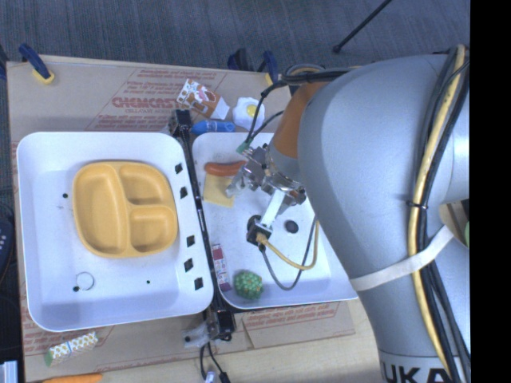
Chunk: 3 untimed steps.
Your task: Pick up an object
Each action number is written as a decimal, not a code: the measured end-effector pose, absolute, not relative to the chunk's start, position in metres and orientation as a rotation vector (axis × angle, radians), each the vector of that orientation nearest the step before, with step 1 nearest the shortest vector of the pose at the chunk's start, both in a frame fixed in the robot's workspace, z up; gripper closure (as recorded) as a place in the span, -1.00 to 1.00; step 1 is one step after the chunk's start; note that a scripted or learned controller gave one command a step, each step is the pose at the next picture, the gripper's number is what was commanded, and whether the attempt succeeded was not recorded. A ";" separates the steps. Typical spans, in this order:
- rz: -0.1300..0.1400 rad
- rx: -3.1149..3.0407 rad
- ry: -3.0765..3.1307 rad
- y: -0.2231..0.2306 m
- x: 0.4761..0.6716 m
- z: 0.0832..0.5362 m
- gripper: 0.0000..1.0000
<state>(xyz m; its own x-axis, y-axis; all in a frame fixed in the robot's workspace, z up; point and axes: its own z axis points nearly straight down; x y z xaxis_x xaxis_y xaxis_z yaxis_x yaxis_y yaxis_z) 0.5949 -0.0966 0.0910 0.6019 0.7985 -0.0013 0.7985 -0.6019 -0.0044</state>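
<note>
In the right bin point(319, 290) lie a reddish-brown sausage point(221, 167) near the back left, a pale yellow block point(217, 191) just in front of it, and a green bumpy ball point(247, 284) near the front edge. My gripper point(244, 174) reaches in from the right and hangs at the right end of the sausage and the block's right edge, low over them. Whether it touches either one cannot be told. The grey arm with its orange band point(292, 122) hides the bin's right half.
The left bin point(40, 214) holds a yellow divided tray point(124, 207). A small red-and-white packet point(219, 266) lies by the rim between the bins. Behind the bins sit a snack packet point(195, 96), a blue item point(213, 126) and a white-and-yellow item point(249, 110). A yellow cable point(289, 263) loops over the right bin's floor.
</note>
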 end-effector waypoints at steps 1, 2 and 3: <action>0.003 -2.779 -1.458 -0.093 0.650 0.131 -1.00; 0.006 -2.691 -1.611 -0.106 0.588 0.110 -1.00; 0.005 -2.533 -1.851 -0.129 0.652 0.092 -1.00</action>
<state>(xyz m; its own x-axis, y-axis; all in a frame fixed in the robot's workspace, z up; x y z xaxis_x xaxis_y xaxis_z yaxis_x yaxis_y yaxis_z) 0.6517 -0.1289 0.0916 0.3035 0.9528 -0.0001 0.9528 -0.3035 -0.0053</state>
